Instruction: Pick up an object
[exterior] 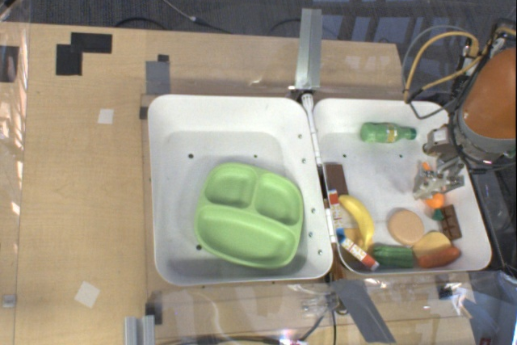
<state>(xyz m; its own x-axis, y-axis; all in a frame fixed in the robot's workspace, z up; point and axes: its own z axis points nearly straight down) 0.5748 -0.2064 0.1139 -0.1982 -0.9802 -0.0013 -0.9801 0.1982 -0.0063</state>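
The bench carries two white bins; the left bin holds a green divided plate, and the right bin holds the candidates, a banana, a green bottle, a tan disc and a small orange piece; the hand hangs low at the right side, just above that orange piece, whether it is apart or together I cannot tell. To do the pick well, I judge it should centre on one isolated item and descend straight, avoiding the crowded front corner; no brand or writing is legible on any item.
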